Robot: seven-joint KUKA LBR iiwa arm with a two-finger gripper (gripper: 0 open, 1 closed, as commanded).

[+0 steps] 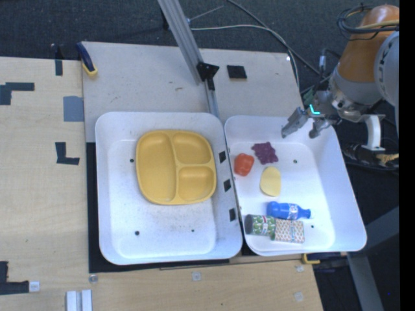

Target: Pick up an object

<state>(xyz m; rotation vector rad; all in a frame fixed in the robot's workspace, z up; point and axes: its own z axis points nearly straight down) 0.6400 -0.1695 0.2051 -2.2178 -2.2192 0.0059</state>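
Note:
My gripper [303,127] hangs open over the far right corner of the right bin [337,173], with nothing between its fingers. Below and left of it in that bin lie a purple grape bunch [264,151], an orange-red fruit [243,164], and a pale yellow lemon-shaped piece [271,181]. Closer to the front edge rest a blue bottle [287,210] on its side and a green and white packet [274,228]. The grapes are the nearest item to the fingers, and a stretch of white floor separates the two.
The left bin [117,225] holds a yellow divided plate [176,167]. A metal pole [185,37] slants across the bench behind the bins, with cables trailing over the dark floor at the top. The arm's grey and orange body [369,50] stands at the right.

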